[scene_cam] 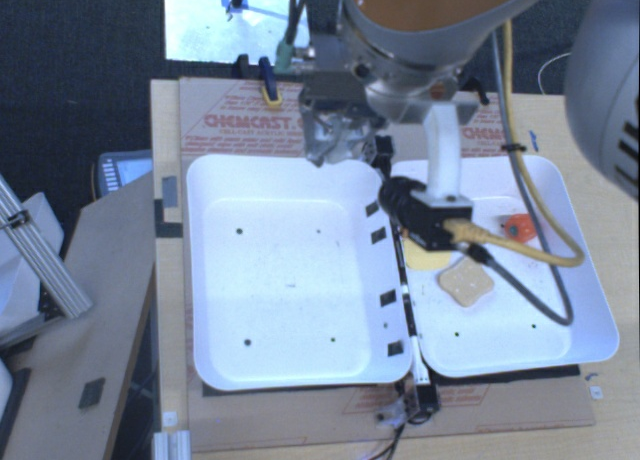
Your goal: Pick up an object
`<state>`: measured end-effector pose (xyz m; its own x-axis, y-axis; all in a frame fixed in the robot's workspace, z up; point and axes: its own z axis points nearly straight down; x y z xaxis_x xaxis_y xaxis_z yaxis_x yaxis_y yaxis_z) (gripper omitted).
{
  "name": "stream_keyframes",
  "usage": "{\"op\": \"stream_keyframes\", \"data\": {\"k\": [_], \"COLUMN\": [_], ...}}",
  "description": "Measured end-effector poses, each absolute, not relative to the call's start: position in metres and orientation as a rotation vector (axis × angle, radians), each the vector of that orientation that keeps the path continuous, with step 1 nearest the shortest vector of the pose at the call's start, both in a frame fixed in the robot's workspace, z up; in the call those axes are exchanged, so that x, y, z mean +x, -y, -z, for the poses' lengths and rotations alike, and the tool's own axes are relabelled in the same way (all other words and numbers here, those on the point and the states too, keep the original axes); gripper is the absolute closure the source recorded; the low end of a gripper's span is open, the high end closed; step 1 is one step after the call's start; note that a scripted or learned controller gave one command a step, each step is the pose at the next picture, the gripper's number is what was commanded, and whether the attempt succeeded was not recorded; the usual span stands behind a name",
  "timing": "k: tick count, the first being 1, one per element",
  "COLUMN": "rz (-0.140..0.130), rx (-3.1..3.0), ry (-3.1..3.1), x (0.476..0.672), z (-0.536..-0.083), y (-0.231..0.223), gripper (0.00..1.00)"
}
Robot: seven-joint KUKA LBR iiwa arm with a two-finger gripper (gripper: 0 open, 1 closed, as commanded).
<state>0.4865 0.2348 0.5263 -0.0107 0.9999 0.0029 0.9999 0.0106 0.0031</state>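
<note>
Catching the metal two-finger gripper (pixel 335 146) up over the far rim of the shallow white left-hand bin (pixel 280 278), close to the seam. Spread or pressed together? Cannot tell from this angle.

Targets all across the seam, in the shallow white right-hand bin (pixel 545 333): 3 of them. Out on open floor, a tan, squarish, sponge-like block (pixel 466 285). Just beside it toward the seam, a flat pale-yellow piece (pixel 428 261), partly hidden. Farther back toward the right wall, a small orange lump (pixel 517 228).

Reads as the approach to a pick. Best bet: the tan block, lying flat and apart from every wall. Swing over the seam with height to spare, square up to 2 opposite edges, drop straight down, close only once low enough to straddle it. Mind the yellow piece next door; could be nudged or pinched along.

Keep off the raised rims and the small dark tabs (pixel 388 298) along the seam. Plenty of bare floor toward the front of the right-hand bin; tighter at the back.
</note>
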Motion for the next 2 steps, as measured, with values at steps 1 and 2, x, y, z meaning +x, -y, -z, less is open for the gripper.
{"op": "stream_keyframes", "data": {"k": [1, 2], "rz": [-0.005, -0.01], "rx": [2.208, 2.202], "ry": [-2.235, -2.24], "x": [0.486, 0.487], "z": [-0.526, -0.537], "y": [-0.235, -0.235], "gripper": [0.0, 1.0]}}
